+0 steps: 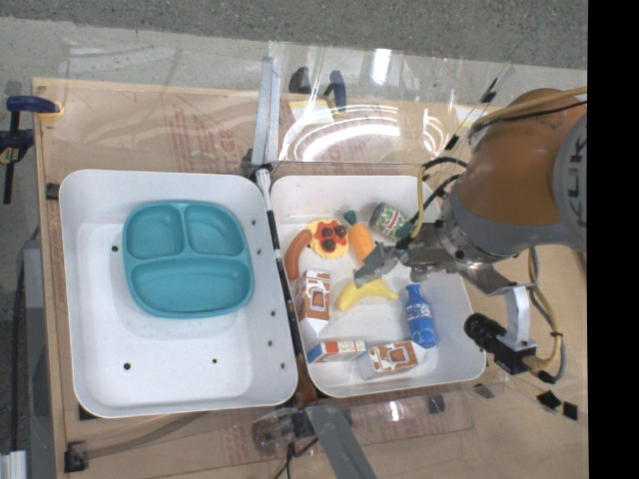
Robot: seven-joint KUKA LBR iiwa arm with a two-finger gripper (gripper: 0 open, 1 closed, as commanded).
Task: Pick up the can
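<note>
You had the worktop (pixel 150 128) carrying two white bins. The left bin (pixel 90 367) held a teal tray (pixel 187 257). The arm (pixel 519 173) reached over the right bin (pixel 454 352). Its hand (pixel 377 263) hung above the banana (pixel 365 293); you couldn't tell its opening. The can (pixel 391 220), green with a pale label, lay tilted near the far wall, beside the carrot (pixel 359 239).

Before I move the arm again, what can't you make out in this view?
- End effector: small and dark over the banana; open or shut unclear.
- Can: label too small to read; the arm's cables cross its right side.
- Cartons: print blurred.
- Arm: cut off by the right edge.
</note>
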